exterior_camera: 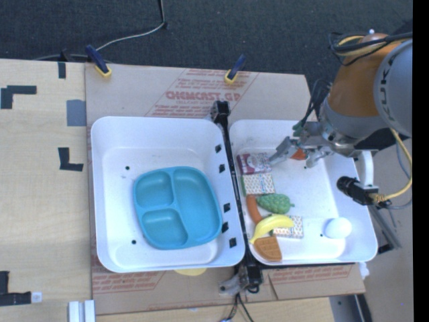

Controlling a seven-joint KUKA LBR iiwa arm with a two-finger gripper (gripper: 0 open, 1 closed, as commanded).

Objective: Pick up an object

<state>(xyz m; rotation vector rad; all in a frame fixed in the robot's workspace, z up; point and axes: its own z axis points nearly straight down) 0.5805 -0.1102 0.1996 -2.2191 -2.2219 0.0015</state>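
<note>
Cookie (269, 248) and banana (270, 225) sit nearest me; the pincer (278, 156) hangs just right of the snack packet (253, 163), up-bin from the banana. Finger spread: I cannot tell.

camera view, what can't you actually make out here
- Two-finger gripper: blurred, so finger state unclear.
- Small orange-red object beside it: partly behind the gripper, identity unclear.
- Printed packet in the right white bin: label too small to read.
- Yellow thing below the left white bin: mostly hidden by its rim.
</note>
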